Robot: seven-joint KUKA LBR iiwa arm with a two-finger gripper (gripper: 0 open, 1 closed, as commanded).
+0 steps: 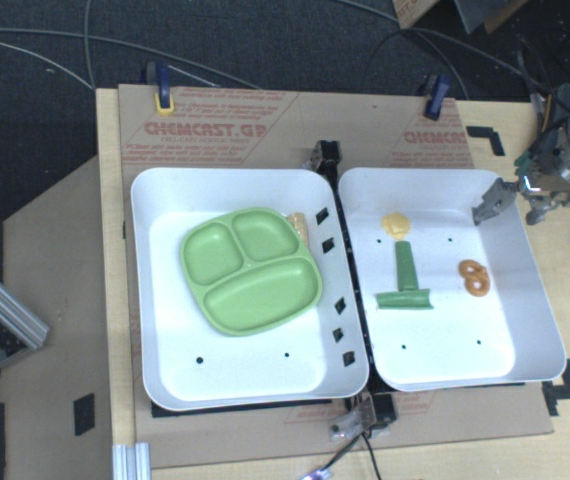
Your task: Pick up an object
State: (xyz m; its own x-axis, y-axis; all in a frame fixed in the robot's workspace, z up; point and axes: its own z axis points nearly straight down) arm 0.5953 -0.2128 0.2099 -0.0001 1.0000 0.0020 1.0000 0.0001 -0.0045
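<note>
Green squeegee-like tool [403,280], a yellow piece [395,225] and a pretzel [476,278] lie loose in the right bin [525,363], well apart, leaving room for a grasp. The end effector [517,200] hovers over that bin's upper right rim, carrying nothing; its spread I cannot tell.

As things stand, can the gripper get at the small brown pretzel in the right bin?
Probably yes. The small brown pretzel lies alone on the bare floor of the right white bin, apart from the green T-shaped tool, with the gripper at the bin's upper right rim.
</note>
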